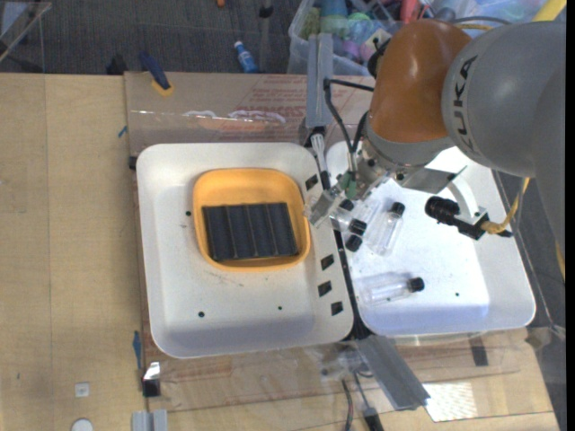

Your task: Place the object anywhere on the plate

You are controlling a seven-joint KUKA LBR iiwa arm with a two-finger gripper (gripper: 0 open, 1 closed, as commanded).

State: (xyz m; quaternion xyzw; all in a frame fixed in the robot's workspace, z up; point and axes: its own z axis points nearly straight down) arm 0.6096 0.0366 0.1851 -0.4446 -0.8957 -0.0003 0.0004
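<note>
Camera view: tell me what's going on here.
The arm's gripper hangs low at the left edge of the right bin, beside the divider. Clear, black-capped vials lie in that bin: the upper vial close to the gripper, the lower vial nearer the front. The orange plate sits in the left bin, bearing a black ribbed slab.

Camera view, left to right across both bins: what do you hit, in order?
Left bin → yellow plate carrying a black ribbed block → gripper by the divider → clear vial lying on its side → right bin outer rim. The other vials overlap in the order, so they are left out.
</note>
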